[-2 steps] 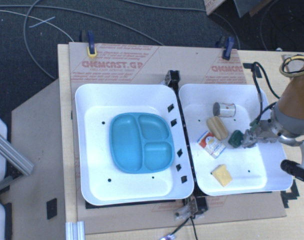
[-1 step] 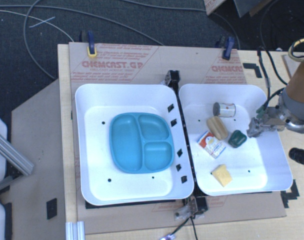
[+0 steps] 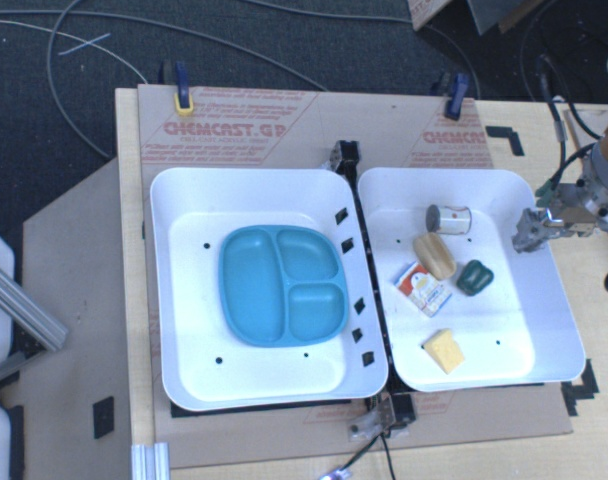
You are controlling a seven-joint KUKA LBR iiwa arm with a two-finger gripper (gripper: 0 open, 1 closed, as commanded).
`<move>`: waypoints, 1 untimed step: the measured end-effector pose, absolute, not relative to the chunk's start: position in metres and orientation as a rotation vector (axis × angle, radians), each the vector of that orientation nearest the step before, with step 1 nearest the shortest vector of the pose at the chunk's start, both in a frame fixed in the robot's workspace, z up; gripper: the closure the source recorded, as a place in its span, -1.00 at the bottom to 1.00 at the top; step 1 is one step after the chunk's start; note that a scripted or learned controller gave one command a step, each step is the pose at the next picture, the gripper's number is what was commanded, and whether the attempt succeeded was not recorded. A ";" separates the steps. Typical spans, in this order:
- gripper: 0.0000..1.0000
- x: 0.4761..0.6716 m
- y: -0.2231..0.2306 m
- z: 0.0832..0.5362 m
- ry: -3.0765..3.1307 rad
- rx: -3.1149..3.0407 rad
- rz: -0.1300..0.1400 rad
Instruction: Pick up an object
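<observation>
Five small things are seen in the right bin: a grey can lying on its side, a tan roll, a dark green lump, a red and white packet and a yellow block. None has been picked yet. The gripper is seen at the bin's right edge, well apart from them. How its jaws stand cannot be told. The reaching step seems to be in hand. Next, one thing must be chosen and the gripper brought over it. A blue plate lies in the left bin.
</observation>
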State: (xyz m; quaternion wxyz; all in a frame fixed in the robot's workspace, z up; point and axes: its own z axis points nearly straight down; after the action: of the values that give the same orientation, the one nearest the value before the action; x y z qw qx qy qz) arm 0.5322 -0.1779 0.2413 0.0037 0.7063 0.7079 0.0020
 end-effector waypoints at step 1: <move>1.00 0.533 -0.178 0.255 2.221 2.218 0.003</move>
State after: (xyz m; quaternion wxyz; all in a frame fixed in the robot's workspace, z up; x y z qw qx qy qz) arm 0.5330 -0.1779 0.2550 0.0013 0.7067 0.7075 0.0009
